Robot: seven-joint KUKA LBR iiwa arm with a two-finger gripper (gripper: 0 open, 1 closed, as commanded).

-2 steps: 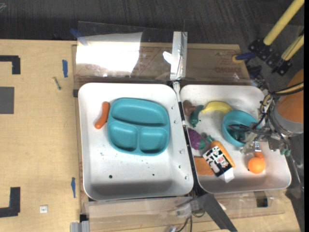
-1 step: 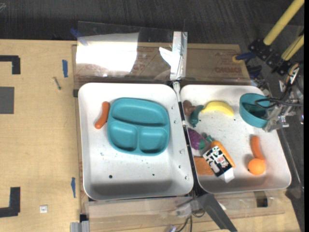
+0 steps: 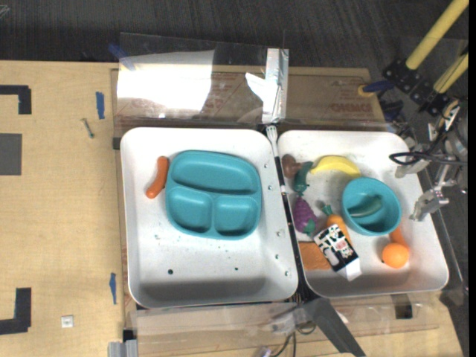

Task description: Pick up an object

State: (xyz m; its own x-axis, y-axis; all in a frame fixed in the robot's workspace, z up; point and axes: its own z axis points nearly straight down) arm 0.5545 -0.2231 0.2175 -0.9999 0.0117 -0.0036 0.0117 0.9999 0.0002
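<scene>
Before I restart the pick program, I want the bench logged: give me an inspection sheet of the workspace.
Surface: two white bins side by side, left bin and right bin, on a bench.
Job's things: teal divided tray and orange hot dog in left bin; teal bowl, banana, orange ball, purple grapes, black-and-white box in right bin.
Clutter: right bin's items crowd its left side.
Grippers: gripper at right bin's right rim.
Cables: black loop near the arm.
Surroundings: clear plastic sheet behind bins; yellow rods upper right.
</scene>
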